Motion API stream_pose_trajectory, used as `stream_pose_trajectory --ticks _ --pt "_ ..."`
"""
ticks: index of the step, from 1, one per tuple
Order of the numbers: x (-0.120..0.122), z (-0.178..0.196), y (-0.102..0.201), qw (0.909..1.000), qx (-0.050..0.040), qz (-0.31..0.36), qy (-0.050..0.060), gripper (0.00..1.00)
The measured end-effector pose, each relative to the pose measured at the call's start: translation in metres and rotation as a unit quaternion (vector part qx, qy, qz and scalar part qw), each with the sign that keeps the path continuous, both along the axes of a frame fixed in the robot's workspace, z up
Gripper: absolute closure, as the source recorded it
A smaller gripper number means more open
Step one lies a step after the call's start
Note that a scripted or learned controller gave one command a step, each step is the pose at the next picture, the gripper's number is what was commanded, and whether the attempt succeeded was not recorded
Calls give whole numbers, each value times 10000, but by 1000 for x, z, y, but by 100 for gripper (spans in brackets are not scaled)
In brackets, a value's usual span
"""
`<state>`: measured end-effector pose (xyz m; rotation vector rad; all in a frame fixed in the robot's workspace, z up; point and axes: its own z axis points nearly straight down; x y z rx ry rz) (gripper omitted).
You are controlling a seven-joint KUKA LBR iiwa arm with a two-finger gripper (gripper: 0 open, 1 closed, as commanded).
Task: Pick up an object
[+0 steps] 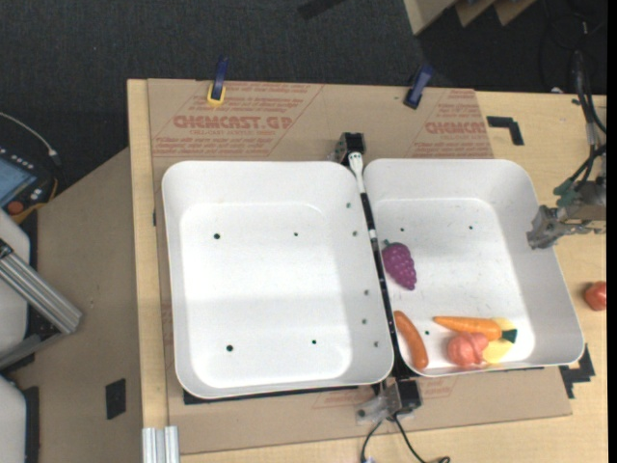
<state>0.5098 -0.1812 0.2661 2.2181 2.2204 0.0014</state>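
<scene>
Near edge of the right bin (540, 258): four toy foods bunched in the front corner. A long orange-red piece (412, 340) lies against the divider side; a carrot (469, 325) lies crosswise just beyond a pink lump (464, 350), which touches a small yellow piece (496, 352). Farther back, apart from that cluster, a purple grape bunch (400, 264) sits close to the wall shared with the left bin (260, 278). The claw (551, 222) is at the right bin's outer rim, farther back than all the items and well apart from them; whether it is spread or pressed together I cannot tell at this resolution, and nothing shows between its tips. Judged step: approach, no grasp begun. Next move calls for travel inward over the right bin and a descent on one target. The grape bunch looks the easiest (free on most sides, though near the wall). The front cluster is crowded; items touching could foul a pinch, and the bin's corner walls limit access. Far side: brown board (318, 114) on the bench with two clips (218, 85), and a red object (596, 296) outside the bin at right.
</scene>
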Motion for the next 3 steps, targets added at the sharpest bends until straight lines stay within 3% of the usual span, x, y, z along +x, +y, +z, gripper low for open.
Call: stream_pose_trajectory --ticks 1,2,3 --pt "-24 -1 -46 10000 3 -30 16 100" --pt "-31 -17 -43 10000 14 -8 27 100" --pt "-30 -16 -43 10000 10 -8 17 0"
